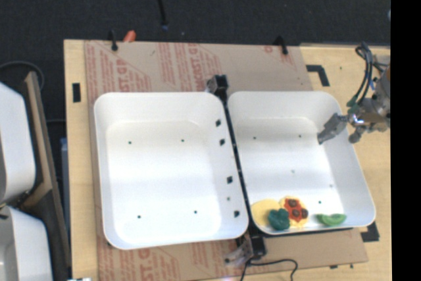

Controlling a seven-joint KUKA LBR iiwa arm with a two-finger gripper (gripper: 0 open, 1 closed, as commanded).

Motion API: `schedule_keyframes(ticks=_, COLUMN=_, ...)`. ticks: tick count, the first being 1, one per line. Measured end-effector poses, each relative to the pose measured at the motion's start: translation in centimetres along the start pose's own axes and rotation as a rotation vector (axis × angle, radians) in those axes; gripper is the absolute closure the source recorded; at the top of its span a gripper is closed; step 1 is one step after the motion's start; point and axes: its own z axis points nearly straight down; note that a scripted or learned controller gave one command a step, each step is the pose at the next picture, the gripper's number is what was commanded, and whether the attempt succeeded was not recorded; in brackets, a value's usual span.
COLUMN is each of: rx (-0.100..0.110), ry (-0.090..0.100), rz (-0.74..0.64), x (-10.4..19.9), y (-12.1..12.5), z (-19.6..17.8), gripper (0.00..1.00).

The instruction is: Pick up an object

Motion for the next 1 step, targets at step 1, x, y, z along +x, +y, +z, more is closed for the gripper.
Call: schedule_keyframes(ticks=1, rx=0.008, ry=0.002, rz=0.001, x=0.47, y=-3.90, z=8.67, gripper=0.00)
